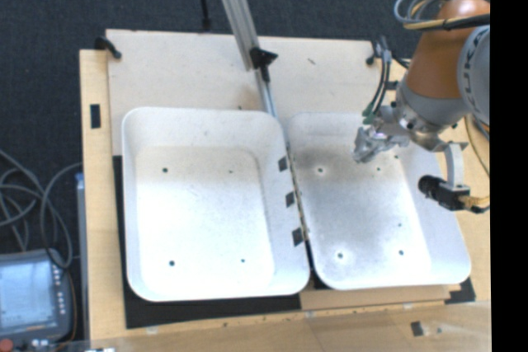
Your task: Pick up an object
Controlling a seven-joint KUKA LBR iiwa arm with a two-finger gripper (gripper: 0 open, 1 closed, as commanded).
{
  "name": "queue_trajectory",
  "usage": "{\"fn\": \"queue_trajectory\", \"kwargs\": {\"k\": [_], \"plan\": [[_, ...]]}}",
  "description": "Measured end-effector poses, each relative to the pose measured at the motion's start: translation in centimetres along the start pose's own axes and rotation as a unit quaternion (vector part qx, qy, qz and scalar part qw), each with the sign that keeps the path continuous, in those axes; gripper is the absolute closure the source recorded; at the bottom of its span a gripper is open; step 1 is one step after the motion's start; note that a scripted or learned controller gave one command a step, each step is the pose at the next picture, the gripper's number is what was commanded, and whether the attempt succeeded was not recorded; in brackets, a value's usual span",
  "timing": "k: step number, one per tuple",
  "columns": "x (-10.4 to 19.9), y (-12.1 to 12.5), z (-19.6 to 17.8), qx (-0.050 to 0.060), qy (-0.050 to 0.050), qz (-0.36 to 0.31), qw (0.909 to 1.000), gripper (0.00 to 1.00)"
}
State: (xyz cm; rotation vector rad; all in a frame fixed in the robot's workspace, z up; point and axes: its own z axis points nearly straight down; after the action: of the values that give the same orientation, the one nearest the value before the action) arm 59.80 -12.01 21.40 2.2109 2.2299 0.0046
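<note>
White plastic bins sit side by side on our bench, the left bin (pixel 206 202) next to the right bin (pixel 371 210). The grey arm (pixel 441 70) with its orange band comes in from the right, and the gripper (pixel 367 146) hangs over the right bin's upper part. We honestly can't make out any object to grab in either bin.
</note>
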Motion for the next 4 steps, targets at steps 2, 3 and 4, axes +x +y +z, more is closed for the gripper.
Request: {"fn": "queue_trajectory", "kwargs": {"k": [2,3,4], "plan": [[9.5,2.9,-2.2,0.0,0.0,0.001,1.0,1.0],[14.3,5.5,-1.8,0.0,0.0,0.001,1.0,1.0],[19.2,6.4,-1.2,0.0,-0.001,0.001,1.0,1.0]]}}
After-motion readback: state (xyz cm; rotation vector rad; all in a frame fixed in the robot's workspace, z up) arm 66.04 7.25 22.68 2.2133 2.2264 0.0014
